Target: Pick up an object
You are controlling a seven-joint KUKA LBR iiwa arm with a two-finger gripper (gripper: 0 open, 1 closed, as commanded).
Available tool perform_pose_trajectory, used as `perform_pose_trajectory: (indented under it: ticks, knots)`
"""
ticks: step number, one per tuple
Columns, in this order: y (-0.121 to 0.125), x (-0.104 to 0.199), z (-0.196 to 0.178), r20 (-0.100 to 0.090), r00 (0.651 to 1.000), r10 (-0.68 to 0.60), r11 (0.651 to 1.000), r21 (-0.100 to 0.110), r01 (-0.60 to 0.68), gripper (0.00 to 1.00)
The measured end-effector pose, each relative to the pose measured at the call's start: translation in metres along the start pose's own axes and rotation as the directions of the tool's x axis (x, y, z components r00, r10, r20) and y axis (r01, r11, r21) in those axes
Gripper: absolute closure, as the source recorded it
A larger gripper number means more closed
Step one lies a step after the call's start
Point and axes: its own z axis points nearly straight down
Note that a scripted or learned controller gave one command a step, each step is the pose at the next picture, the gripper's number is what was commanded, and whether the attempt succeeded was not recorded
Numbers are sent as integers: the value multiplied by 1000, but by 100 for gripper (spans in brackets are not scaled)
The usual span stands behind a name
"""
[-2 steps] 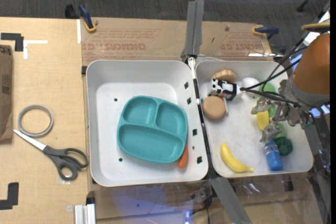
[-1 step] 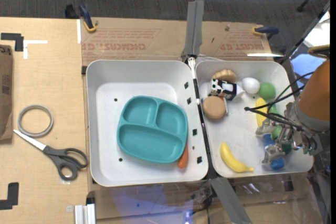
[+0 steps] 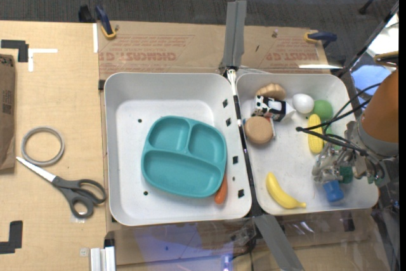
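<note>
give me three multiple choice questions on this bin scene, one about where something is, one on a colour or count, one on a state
1. Where does the teal divided plate lie?
A. in the left bin
B. in the right bin
C. on the bench beside the scissors

2. How many yellow bananas lie in the right bin?
A. none
B. one
C. two

3. How does the claw stand relative to the blue object?
A. far off over the left bin
B. low in the right bin, just above the blue object
C. outside both bins, over the tape roll

Key: 1 A, the plate rests on the left bin floor. 2 C, one banana lies near the front wall, another by the green ball. 3 B, the claw hangs over the right bin's front right corner, next to the blue object.
</note>
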Motion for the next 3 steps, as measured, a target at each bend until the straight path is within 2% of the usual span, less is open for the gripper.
perform_pose_trajectory:
  ticks: [1, 2, 3]
  knots:
    - [0, 0, 0, 0, 1000, 0, 1000, 0, 0, 0]
    - [0, -2, -10, 4, 1000, -3, 1000, 1, 3, 100]
    - [41, -55, 10, -1, 991, 134, 991, 1, -134, 100]
